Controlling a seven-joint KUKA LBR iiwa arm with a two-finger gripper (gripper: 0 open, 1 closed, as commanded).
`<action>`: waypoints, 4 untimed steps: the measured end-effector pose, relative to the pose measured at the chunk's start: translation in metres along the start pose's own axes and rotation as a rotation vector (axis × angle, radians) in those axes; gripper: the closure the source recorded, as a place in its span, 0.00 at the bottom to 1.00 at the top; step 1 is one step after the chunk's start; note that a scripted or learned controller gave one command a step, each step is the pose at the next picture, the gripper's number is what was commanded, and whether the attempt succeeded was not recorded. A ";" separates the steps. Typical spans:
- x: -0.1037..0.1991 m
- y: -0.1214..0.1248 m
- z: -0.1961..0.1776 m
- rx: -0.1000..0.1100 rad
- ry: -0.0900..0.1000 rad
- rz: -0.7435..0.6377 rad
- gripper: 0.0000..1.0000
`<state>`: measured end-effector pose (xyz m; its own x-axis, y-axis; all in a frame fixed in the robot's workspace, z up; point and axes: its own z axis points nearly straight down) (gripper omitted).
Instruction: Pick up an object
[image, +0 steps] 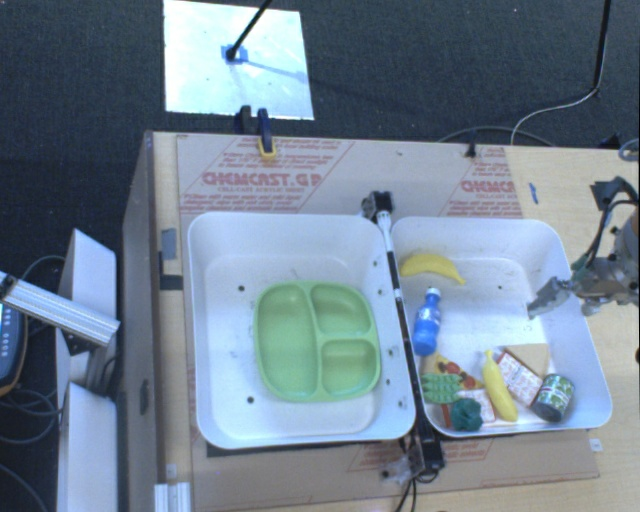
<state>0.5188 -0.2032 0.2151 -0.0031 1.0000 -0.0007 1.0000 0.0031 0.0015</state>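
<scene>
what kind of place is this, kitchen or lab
Most likely a robot lab bench set up for grasping trials, not a kitchen: two white bins sit on a sheet-covered bench, toy-like food such as a banana and a blue bottle lies loose, and a gripper reaches in.

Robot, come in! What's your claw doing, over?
Two-finger gripper over right white bin's edge, holding nothing. Blue plastic bottle untouched. Path open.

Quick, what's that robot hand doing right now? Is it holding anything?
Hand: at the right bin's right edge, nothing visibly between its fingers; open or closed cannot be told.
</scene>
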 end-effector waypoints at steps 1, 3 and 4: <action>0.076 -0.032 0.080 0.002 0.002 0.000 0.00; 0.034 0.059 0.073 -0.003 -0.001 -0.001 0.00; 0.088 0.094 0.108 -0.001 0.001 -0.002 0.00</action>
<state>0.6132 -0.1151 0.1075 -0.0052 1.0000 0.0003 1.0000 0.0052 0.0028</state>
